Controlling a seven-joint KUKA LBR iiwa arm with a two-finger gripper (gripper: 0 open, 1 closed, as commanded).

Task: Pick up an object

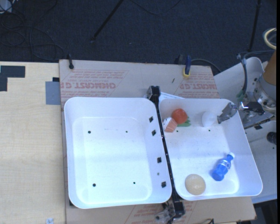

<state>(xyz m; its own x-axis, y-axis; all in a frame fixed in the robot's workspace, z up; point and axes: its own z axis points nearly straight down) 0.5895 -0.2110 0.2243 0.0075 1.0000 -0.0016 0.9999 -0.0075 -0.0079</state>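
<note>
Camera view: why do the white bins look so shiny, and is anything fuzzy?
Camera view: bright light washes out the right bin, so a white object nearly vanishes against it; the left bin shows soft grey shading inside; the hand and blue bottle look slightly blurry.

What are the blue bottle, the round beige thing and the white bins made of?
The bottle looks like translucent blue plastic with a pale cap; it lets light through. The beige ball has a dull, matte surface, so perhaps foam or rubber; the view can't settle it. The bins look like smooth moulded white plastic, with rounded corners and a soft sheen.
</note>
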